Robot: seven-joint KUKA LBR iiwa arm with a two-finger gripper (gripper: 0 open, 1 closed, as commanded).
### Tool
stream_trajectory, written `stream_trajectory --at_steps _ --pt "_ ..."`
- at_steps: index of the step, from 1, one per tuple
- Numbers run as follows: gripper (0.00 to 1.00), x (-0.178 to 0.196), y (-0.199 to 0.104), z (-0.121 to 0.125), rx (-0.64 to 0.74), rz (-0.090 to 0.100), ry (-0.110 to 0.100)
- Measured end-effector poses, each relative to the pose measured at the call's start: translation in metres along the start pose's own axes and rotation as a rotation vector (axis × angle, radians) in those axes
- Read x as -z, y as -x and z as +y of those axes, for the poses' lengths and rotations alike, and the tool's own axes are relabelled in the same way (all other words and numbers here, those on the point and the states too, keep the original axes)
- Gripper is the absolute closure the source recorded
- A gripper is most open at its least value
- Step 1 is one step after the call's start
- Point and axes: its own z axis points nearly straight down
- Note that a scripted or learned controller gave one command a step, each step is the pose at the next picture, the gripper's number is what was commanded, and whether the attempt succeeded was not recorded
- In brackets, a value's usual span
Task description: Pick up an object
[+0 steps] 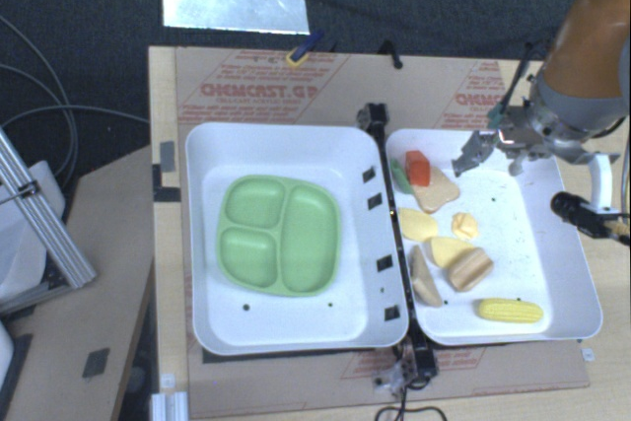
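Your pick targets sit in the right bin: a carrot touching a bread slice, then pale yellow pieces, a bread roll and, well apart near the front wall, a corn cob. Your jaws hang over that bin's back part, just right of the carrot and touching nothing; whether they are spread, you cannot tell. In the left bin lies a green divided plate. Both bins rest on cardboard on your desk.
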Motion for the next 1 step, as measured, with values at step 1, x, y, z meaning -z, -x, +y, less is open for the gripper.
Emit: stream_trajectory --at_steps 1 --pt "0.0 -0.0269 -0.1457 -0.043 0.015 0.006 -0.004"
